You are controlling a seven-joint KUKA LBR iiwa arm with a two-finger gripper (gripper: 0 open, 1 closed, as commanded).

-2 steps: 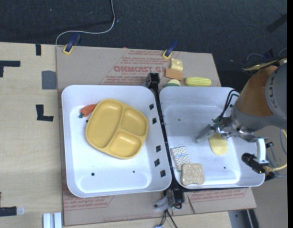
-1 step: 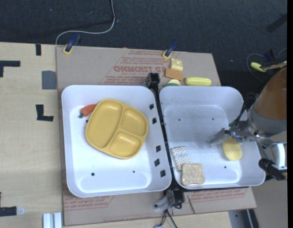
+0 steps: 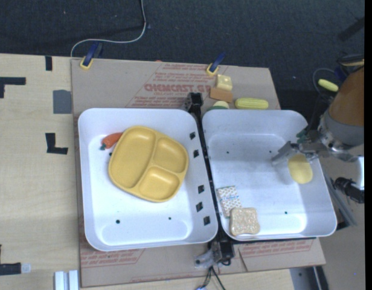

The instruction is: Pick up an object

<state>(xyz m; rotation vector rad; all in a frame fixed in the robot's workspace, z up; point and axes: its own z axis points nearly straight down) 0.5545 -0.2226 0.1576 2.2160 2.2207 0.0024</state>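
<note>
Nearest the camera, in the right bin [image 3: 267, 231], there's a square tan cracker-looking piece [image 3: 244, 221] lying flat by the front wall, and a small patterned packet [image 3: 227, 197] touching it just behind, tilted a bit toward the divider.

Further back on the right side of that bin is the pale yellow lemon [image 3: 301, 170], a smooth rounded oval. Its long axis runs roughly front to back, slightly slanted, with the narrower end pointing toward the gripper [image 3: 293, 152]. The gripper sits right over its far end, reaching in from the right. One grey finger sticks out to the left, but honestly I can't tell how wide it's set, or whether the lemon is between the fingers at all.

The left bin [image 3: 92, 180] has a yellow divided plate [image 3: 149, 163] with an orange carrot [image 3: 112, 139] poking out from its back left edge.

Beyond the bins on the table [image 3: 29, 162]: a corn cob [image 3: 251, 103] lying sideways and a tan block [image 3: 222, 88].
</note>
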